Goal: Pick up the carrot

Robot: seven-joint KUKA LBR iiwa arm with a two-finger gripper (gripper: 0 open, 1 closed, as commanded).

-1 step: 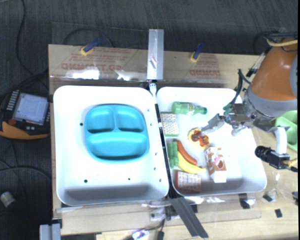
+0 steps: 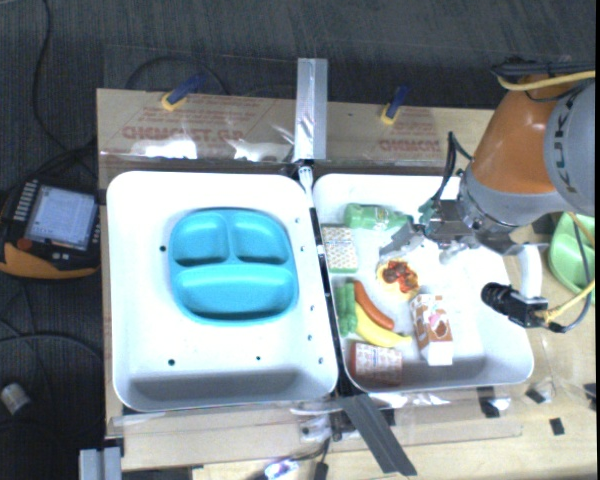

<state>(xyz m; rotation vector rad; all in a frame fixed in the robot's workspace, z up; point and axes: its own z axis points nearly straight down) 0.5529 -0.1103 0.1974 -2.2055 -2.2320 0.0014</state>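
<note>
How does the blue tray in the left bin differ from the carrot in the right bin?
The blue tray is broad and flat with three compartments; the carrot is a slim orange stick. The tray lies alone in the left bin; the carrot lies crowded among other items in the right bin, against a banana. The tray is far from the gripper; the carrot lies nearer.
</note>
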